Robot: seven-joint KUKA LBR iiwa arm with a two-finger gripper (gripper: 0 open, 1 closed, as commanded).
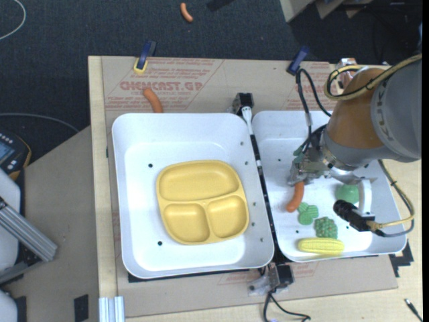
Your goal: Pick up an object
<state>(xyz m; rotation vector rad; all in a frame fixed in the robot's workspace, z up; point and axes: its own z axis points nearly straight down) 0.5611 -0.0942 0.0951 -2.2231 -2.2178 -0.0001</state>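
Note:
The right white bin (281, 129) holds an orange sausage-shaped toy (293, 197), two green broccoli pieces (308, 213) (326, 228), a yellow corn cob (320, 245) and a green piece (347, 193) partly hidden by the arm. My gripper (305, 172) is low in this bin, its tip just above the upper end of the orange toy. The grey wrist and orange band (355, 116) cover the bin's right side.
In the left white bin (131, 180) lies a yellow divided plate (201, 200). A second orange sausage (153, 99) lies on the cardboard behind that bin, and a third (186, 11) on the floor. Clamps (143, 58) (297, 60) stand at the board's back edge.

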